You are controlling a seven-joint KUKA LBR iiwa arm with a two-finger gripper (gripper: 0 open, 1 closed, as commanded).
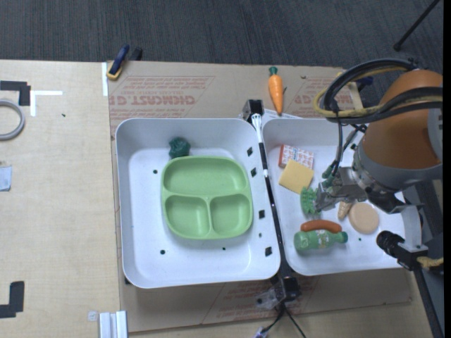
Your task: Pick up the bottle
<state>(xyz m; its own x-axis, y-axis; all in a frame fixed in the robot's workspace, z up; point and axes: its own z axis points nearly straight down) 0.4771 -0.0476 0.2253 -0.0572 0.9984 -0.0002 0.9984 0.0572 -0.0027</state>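
Note:
The green bottle (320, 240) lies on its side near the front of the right bin (394, 259), its cap end pointing right. My gripper (330, 194) hangs over the middle of that bin, a little behind the bottle and apart from it. It sits right beside a small green leafy item (308, 201). A red sausage (320, 225) lies between the gripper and the bottle.
The right bin also has a yellow cheese wedge (296, 178), a red-and-white box (290, 154) and a round beige biscuit (364, 219). The left bin (134, 210) holds a green divided plate (207, 197) and a dark green piece (179, 146). A carrot (275, 90) lies behind the bins.

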